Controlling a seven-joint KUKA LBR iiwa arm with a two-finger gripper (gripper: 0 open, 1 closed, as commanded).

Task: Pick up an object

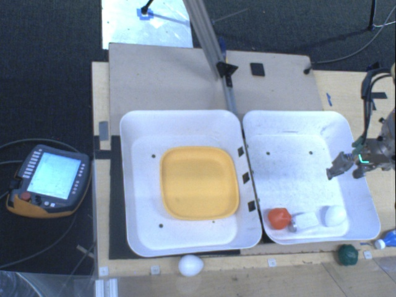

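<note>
The gripper (348, 166) hangs over the right bin (291, 144) at its right edge, fingers apart and holding nothing. Along that bin's near wall lie a red object (278, 217), a white ball (335, 215) and something pale between them (hard to make out). The red one looks small, light and probably rounded, so it may roll; pinch across its middle. The arm is cut off at the right.
</note>
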